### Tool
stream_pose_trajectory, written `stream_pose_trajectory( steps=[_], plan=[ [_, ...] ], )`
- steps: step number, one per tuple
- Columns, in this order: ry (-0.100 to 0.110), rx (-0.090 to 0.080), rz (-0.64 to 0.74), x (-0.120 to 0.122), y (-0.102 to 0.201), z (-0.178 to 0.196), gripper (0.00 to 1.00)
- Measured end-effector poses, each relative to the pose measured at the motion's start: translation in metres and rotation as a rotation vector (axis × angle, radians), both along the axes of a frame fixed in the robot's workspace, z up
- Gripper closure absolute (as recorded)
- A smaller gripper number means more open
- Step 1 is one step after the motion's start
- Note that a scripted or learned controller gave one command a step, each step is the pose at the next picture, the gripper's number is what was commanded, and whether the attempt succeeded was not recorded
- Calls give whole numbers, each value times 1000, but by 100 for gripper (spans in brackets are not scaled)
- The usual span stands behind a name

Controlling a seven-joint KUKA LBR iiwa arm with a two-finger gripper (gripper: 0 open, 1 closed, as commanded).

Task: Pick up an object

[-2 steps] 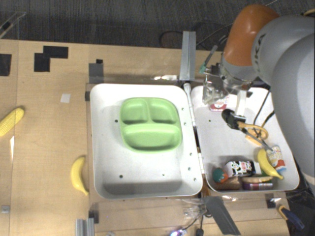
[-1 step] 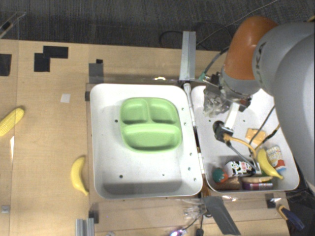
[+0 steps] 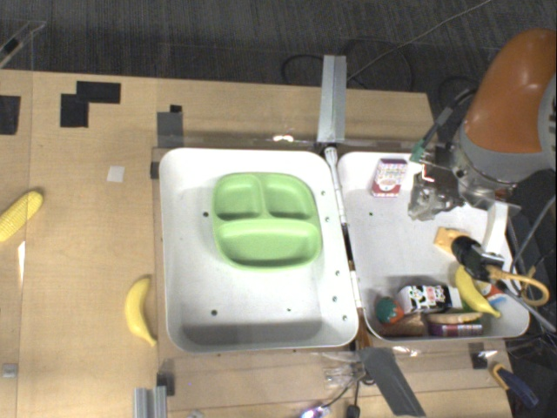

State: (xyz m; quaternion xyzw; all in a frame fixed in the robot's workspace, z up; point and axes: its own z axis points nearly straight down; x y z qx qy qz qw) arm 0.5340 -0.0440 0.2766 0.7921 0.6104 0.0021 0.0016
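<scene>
Status: approach step, with no grasp made. The gripper hangs over the right bin, in its far half and toward its right wall, and nothing can be seen in it. Whether it stands wide or narrow cannot be told (its metal end is small and partly masked by the wrist above it).

Candidate things:

1. A small pink-and-white packet lies flat near the far edge of the right bin, just beside the gripper on the side toward the wall between the bins. It lies apart from everything else, with bare bin floor around it.
2. A bottle with a black-and-white label lies on its side along the near edge of the right bin, in a tight cluster. A red-and-orange ball lies next to it toward the near left corner.
3. A green divided plate sits in the middle of the left bin.
4. A banana lies on the table off the near left corner of the left bin, and a corn cob lies at the table's left edge. Both are well apart from the gripper.

The packet is judged the likely target, being nearest and clear of its neighbours. The next move calls for a short shift toward the far edge to centre over the packet, then a straight descent. Because the packet lies flat and low, the gripper must come almost to the bin floor before it closes, or it may close on nothing.
</scene>
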Motion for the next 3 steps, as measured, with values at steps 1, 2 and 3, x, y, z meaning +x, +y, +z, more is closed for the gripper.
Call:
stream_pose_trajectory(
  steps=[1,2,3],
  plan=[
    [0,0,0,0,0,0,0],
    [1,-2,353,-46,-57,-61,0],
    [-4,-4,320,-36,-76,-184,0]
  ],
)
